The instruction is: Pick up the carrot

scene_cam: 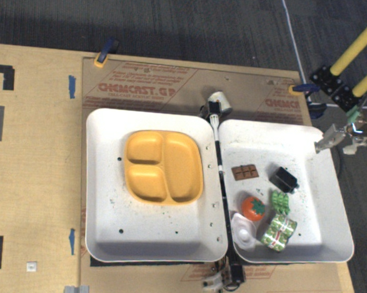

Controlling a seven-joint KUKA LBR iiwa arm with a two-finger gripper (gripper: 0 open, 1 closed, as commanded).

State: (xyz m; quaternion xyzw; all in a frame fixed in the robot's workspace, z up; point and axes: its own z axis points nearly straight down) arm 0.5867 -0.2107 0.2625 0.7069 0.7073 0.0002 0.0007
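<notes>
We see the gripper [329, 141] at the right bin's [330, 203] upper right rim, nothing between its fingers; open or closed, we cannot tell. The carrot [252, 208] lies in the right bin's lower middle, well apart from the gripper, beside a green block [280, 201], above a white piece [243, 231]. The left bin [99, 187] holds a yellow divided plate [164, 166].

My two bins [100, 168] are white. One holds a yellow tray [164, 166]; the other an orange carrot [252, 208] topped green, brown chocolate [245, 173], a black block [284, 178], a green-patterned can [278, 232].
</notes>
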